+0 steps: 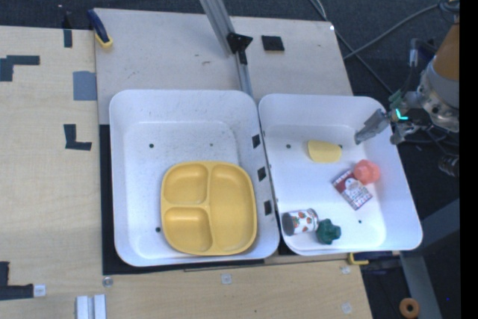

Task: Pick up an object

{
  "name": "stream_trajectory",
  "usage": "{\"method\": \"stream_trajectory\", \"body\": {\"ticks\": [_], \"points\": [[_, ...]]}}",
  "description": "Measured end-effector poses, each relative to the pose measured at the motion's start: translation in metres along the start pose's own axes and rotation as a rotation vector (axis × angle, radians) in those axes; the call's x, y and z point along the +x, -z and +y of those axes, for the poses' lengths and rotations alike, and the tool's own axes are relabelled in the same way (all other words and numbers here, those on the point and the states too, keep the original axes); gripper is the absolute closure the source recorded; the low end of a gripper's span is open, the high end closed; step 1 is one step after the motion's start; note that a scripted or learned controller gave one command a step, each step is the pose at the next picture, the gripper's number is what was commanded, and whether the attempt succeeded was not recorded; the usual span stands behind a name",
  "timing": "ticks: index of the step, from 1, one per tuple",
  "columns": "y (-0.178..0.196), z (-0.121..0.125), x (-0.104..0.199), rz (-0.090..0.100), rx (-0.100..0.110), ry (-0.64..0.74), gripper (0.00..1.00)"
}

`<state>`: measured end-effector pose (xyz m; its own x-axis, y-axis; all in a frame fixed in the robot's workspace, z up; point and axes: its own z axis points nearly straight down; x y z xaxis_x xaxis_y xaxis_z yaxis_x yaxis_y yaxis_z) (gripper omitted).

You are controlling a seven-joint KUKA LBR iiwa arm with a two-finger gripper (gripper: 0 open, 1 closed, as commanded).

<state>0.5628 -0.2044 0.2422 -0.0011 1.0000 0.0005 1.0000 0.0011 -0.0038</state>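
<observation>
- Yellow block [325,152], right bin [299,116], centre-right of frame: likely soft and light; best pinched across short sides.
- Red packet [352,190] lower right of it: flat, awkward.
- Gripper [371,128] at bin's right rim, holding nothing; spread unclear.

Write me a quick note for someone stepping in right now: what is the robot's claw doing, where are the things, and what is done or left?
Gripper: over the right bin's upper right rim, holding nothing.
Right bin: yellow block, pink ball beside a red-and-white packet, small can next to a green toy.
Left bin: yellow divided plate.
Done: nothing picked up yet.
Left: descend on one object, grasp, lift. The yellow block lies nearest.
</observation>
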Motion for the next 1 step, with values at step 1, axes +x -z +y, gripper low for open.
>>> {"method": "stream_trajectory", "body": {"ticks": [1], "points": [[0.0011, 0.0006, 0.0000, -0.001, -0.002, 0.000, 0.00]]}}
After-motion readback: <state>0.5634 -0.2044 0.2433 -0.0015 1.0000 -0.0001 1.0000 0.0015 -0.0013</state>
